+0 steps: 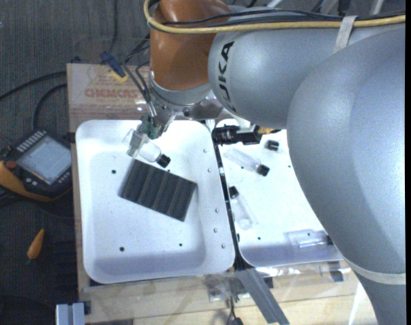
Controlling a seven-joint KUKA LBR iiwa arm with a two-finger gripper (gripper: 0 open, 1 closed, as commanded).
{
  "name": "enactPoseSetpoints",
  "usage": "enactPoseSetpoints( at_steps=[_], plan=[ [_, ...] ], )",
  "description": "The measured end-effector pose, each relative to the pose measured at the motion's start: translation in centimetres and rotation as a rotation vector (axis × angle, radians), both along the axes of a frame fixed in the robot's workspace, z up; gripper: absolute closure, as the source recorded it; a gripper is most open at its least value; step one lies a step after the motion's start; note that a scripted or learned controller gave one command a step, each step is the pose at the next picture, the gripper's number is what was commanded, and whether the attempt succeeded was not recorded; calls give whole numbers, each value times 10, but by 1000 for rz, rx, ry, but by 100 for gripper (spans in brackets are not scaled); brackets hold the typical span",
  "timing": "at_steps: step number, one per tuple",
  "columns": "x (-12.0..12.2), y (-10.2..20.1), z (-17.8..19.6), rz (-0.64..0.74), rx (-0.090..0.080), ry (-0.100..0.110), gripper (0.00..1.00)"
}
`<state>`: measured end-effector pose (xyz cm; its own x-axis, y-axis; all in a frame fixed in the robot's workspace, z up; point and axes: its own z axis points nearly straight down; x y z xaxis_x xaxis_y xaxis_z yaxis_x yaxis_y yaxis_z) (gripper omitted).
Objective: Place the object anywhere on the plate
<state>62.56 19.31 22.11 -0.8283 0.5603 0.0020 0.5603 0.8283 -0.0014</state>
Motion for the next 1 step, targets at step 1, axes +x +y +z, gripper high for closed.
enactPoseSetpoints(
  at_steps=[1],
  plan=[
    [21,41,67,441,2,-5,100]
  ],
)
